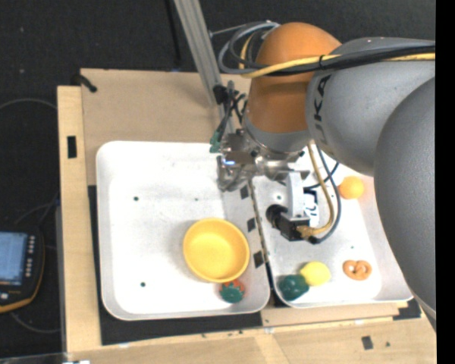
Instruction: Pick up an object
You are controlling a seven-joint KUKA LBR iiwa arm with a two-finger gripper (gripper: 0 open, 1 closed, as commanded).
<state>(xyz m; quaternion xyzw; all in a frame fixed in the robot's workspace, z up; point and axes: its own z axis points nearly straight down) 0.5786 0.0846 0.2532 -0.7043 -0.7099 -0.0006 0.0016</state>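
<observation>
Nearest the front edge, a small teal object [231, 293] with a bit of red beside it lies in the left bin [121, 203], touching the lower rim of a yellow bowl [216, 249] that sits open side up. Just across the divider, in the right bin [379, 279], a second teal piece [292, 285] rests against a yellow lemon-like object [315, 273], with a small orange pretzel shape [356, 268] a little to their right.

Above these, the gripper [235, 174] hangs over the divider between the bins, at the left bin's right-hand wall. Whether the jaws are parted or closed I cannot tell, since the wrist hardware hides them, and nothing is seen between them. The bowl lies just toward the front and slightly left of the gripper, the nearest thing to it; being round, it offers no long axis, so I would judge a rim grasp the likely way in. An orange ball [351, 187] lies farther back in the right bin, against the arm's shadowing bulk.

The bins rest on a pale wooden counter [136, 105], with dark floor beyond and a handheld pendant [11, 268] at far left.
</observation>
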